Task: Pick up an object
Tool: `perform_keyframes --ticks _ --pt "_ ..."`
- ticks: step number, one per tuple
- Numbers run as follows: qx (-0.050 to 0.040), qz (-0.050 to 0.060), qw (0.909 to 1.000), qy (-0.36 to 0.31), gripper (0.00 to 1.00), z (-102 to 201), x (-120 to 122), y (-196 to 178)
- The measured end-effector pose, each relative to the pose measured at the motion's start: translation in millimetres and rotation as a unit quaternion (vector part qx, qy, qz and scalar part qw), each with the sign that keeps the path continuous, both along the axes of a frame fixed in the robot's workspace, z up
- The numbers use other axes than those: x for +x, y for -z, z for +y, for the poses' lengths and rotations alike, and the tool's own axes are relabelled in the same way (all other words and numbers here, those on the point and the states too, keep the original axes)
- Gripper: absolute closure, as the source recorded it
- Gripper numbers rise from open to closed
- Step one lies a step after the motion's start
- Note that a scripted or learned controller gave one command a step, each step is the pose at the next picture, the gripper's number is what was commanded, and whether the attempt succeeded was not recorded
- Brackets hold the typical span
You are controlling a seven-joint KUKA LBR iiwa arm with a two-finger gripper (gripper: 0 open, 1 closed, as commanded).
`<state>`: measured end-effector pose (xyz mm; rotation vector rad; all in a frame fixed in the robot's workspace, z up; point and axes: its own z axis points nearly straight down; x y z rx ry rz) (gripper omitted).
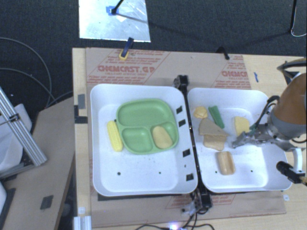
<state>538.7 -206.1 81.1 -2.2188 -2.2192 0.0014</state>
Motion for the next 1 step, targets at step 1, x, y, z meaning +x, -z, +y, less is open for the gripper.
perform_keyframes --ticks 1 --pt "-0.001 -0.003 1.0 -0.003 0.0 33.7 13.8 -3.4"
